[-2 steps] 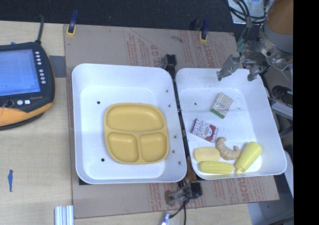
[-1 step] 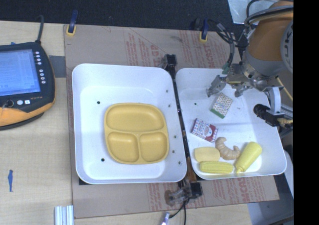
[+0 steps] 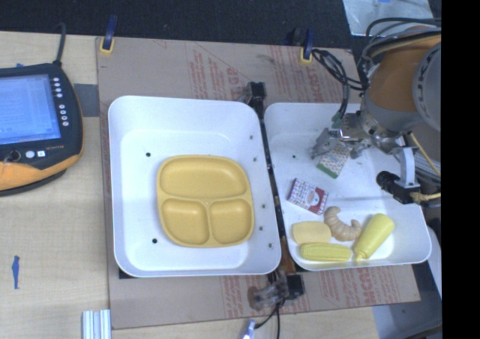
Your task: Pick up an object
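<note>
At the far left I'm seeing the control tablet (image 3: 34,124) lying on the bench, well clear of the work, which is where I'd want it so the arm never sweeps near it. Moving right, the left bin (image 3: 127,180) is carrying a yellow divided plate (image 3: 204,200) flat in its middle, apart from all the walls; nothing is working over it. Next, the right bin (image 3: 285,124) is keeping the loose pieces, clustered toward its near side: a small red packet (image 3: 307,196) is lying by itself near the centre, and below it a pale yellow block (image 3: 310,232), a corn cob (image 3: 325,253), a tan curled piece (image 3: 342,225) and a yellow bottle-shaped piece (image 3: 373,236) are sitting close together, some touching. That crowding is making the packet look like the easier single target, in my judgement. Further right, the gripper (image 3: 335,151) is hanging low over the far part of that bin, with a small green-and-white card-like thing (image 3: 332,161) right at its tips. I cannot tell whether it is actually pinching that item or merely sitting over it, nor how it is set; the metal is hiding the contact.
</note>
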`<state>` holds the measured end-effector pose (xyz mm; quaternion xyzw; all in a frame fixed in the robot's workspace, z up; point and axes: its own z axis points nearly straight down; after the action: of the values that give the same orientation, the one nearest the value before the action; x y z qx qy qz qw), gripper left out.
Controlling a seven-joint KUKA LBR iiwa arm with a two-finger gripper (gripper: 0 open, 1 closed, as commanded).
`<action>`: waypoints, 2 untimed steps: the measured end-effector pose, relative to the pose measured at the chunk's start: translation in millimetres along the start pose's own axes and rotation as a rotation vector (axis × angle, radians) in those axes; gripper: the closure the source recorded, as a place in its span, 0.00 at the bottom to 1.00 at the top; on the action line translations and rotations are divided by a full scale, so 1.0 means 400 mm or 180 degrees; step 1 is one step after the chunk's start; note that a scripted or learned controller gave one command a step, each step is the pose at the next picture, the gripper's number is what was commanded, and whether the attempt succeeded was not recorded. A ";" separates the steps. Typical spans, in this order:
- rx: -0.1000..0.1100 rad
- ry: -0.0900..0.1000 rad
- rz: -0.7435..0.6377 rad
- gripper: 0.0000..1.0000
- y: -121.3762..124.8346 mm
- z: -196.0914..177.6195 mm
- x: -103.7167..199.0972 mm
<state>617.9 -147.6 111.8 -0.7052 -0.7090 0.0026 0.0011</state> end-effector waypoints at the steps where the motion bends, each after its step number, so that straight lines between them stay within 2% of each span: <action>1: -0.0014 -0.0006 0.0002 0.00 0.002 0.040 0.000; 2: -0.0024 -0.0015 0.0002 1.00 0.004 0.011 -0.004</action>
<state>619.7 -149.3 107.5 -0.7055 -0.7087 0.0017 -0.0033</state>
